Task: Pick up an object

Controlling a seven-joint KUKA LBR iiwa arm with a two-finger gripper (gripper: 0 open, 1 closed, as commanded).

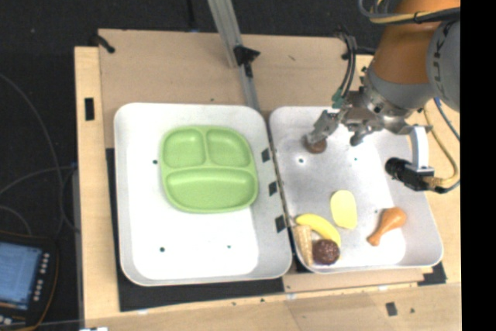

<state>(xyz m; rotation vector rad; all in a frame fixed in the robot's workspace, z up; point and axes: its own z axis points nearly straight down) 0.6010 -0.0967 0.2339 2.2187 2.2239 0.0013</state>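
The arm's gripper (338,129) hangs over the far left part of the right bin (403,256), its two fingers spread apart and released, with nothing between them. One fingertip stands right at a small round brown object (315,143) lying near that bin's far left corner; whether the finger touches it cannot be told. To do this step well, the gripper should probably be centred so the brown piece sits midway between the fingers, then lowered until the tips reach the bin floor before closing, since the piece looks low and squat and could slip out from under a shallow pinch. Other candidates lie toward the near edge of the same bin: a yellow banana (318,226) by the near left corner, touching a dark purple round fruit (326,251), a pale yellow oval piece (343,209) just beside them, and an orange drumstick-shaped toy (387,224) further right. The left bin (139,244) carries a green divided plate (209,169).
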